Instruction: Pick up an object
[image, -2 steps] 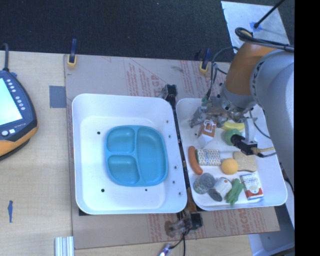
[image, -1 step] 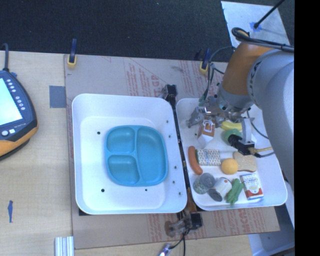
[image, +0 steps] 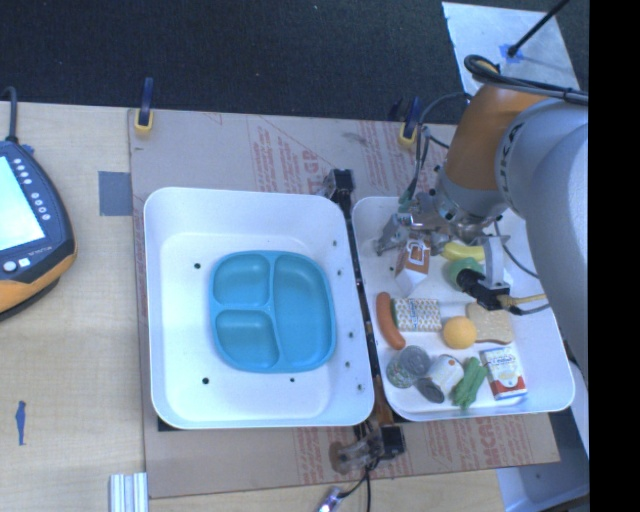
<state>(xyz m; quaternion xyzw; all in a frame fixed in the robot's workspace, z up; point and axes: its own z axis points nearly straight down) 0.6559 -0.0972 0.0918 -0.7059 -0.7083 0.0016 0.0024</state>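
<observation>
My gripper hangs low over the far left part of the right bin. Just below it sits a small brown and orange carton, touching or very close to the gripper; whether it is gripped is unclear. Nearer the front lie a red sausage, a pale wafer packet, an orange, a slice of bread, a grey can, a green vegetable and a red and white carton. A yellow banana lies to the right of the gripper.
The left bin holds a blue divided plate. A control pendant lies on the bench at the far left. The arm's grey and orange body covers the right bin's far right corner.
</observation>
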